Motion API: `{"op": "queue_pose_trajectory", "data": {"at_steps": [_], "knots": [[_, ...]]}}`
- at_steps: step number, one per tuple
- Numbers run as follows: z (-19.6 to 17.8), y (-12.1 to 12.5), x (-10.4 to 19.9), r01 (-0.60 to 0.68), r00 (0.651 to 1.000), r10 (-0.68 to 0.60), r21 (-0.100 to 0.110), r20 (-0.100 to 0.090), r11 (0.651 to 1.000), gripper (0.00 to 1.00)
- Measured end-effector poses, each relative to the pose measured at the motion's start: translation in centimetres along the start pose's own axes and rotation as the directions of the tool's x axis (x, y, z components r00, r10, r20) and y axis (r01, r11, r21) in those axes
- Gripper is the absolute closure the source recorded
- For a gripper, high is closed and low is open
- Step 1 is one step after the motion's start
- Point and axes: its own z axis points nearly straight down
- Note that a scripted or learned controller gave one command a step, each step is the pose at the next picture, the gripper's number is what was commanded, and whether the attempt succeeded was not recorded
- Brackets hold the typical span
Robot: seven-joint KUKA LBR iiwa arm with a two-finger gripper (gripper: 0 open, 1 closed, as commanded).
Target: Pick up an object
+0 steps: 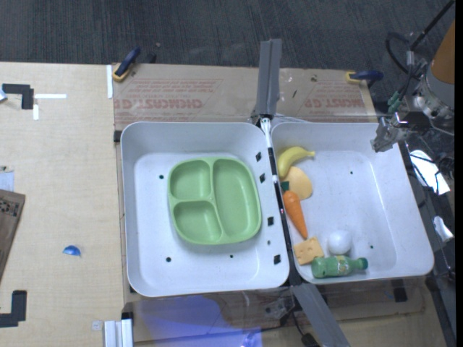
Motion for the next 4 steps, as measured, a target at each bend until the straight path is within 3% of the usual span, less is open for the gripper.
{"op": "queue_pose_trajectory", "data": {"at_steps": [1,2,3,4], "knots": [[17.3,-6.9,3.6,-0.061,0.998,0.061,-0.001,0.000,0.998,0.00],[14.2,-5.0,2.8,0.176,0.984,-0.176,-0.002,0.001,0.984,0.00],[14.2,-5.0,2.8,0.176,0.984,-0.176,-0.002,0.001,0.984,0.00],[17.3,-10.4,1.3,0.171,0.985,-0.171,-0.001,0.000,0.985,0.00]]}}
